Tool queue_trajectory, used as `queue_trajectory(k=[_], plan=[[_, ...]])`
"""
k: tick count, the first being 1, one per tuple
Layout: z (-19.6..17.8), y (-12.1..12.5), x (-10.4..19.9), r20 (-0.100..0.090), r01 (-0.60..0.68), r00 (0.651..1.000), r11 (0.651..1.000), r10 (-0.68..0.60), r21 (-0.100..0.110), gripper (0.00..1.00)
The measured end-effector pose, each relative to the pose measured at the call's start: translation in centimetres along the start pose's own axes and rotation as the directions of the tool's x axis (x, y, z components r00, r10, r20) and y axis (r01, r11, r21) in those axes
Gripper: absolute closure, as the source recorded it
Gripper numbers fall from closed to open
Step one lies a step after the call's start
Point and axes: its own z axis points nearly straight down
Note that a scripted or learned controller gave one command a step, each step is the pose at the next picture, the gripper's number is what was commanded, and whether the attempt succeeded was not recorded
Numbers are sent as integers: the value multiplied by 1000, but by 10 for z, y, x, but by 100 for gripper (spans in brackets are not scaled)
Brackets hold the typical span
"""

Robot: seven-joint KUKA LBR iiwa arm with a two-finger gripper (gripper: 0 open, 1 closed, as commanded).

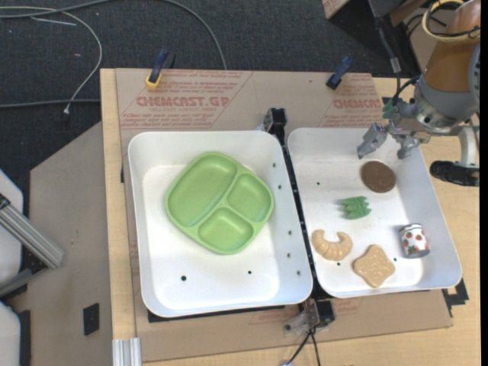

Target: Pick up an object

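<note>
Plate (219, 202), green and three-sectioned, lies in the left bin (145, 155), well left of the fingers (389, 145), its long axis running from upper left to lower right. In the right bin (438, 212), a croissant (332, 244) sits well below the fingers, curved ends pointing down; a green leafy piece (355, 207) and tan cracker (374, 265) lie below them too. A round brown cookie (378, 177) rests flat just beneath the fingers, which stand spread open, gripping nothing. A small can (412, 240) lies below and right.
</note>
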Motion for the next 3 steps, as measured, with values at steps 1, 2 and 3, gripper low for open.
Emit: queue_trajectory(k=[1,2,3], plan=[[-9,3,0,3,3,1000,1000,-3,-15,0],[53,8,1,2,5,1000,1000,-5,-10,0],[91,11,1,5,5,1000,1000,-5,-20,0]])
